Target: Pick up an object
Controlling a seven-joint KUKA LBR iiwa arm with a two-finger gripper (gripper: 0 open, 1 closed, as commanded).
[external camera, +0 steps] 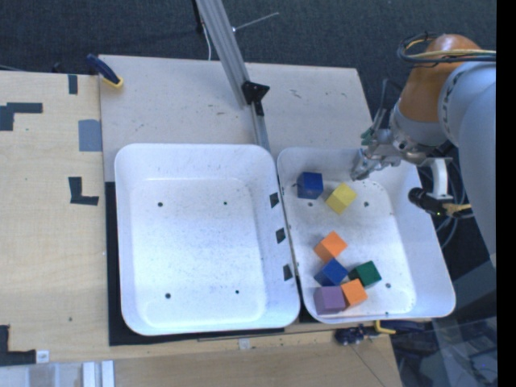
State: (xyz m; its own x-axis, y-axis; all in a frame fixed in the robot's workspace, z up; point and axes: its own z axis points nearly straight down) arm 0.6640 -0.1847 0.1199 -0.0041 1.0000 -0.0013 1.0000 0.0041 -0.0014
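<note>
The gripper [362, 170] hangs over the far end of the right bin [419, 256]; whether it is apart or together I cannot tell. The yellow cube [341, 197] lies just beside it at about seven o'clock, nearest of all. The blue cube [310, 185] sits farther off toward nine o'clock.
</note>
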